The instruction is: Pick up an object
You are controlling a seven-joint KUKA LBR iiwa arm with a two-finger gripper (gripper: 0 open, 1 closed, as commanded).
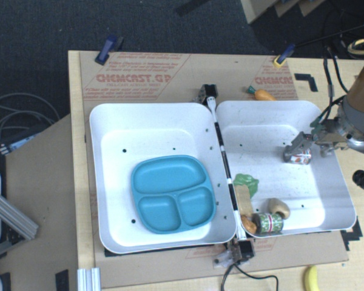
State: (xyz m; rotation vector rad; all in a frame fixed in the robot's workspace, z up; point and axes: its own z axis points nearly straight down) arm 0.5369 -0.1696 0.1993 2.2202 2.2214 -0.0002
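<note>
A yellow object (311,279) lies nearest, at the bottom edge of the frame toward the lower right, on the bare bench (79,162) in front of the bins.

From the left: coiled dark cables (12,117) sit at the far left, beyond the brown board. The left bin (103,126) takes up the middle left of the frame, and in it rests a blue divided tray (173,193) with three compartments, lying flat toward the bin's lower half. A blue clip (108,49) sits at the board's upper left corner.

At the seam between the two bins, a black clamp (208,92) holds the top edge. Just right of the seam, in the lower left corner of the right bin (333,205), a cluster of small things lies close together: a green piece (246,181), a tan stick-like piece (243,197), a green and red can (269,223) on its side, and a beige lump (278,208) touching the can.

An orange carrot-like toy (262,94) lies on the board above the right bin.

At the right, the gripper (302,151) is down in the right bin's upper half, its grey fingers closed around a small red and white object (299,158) that shows between them at the bin floor.
</note>
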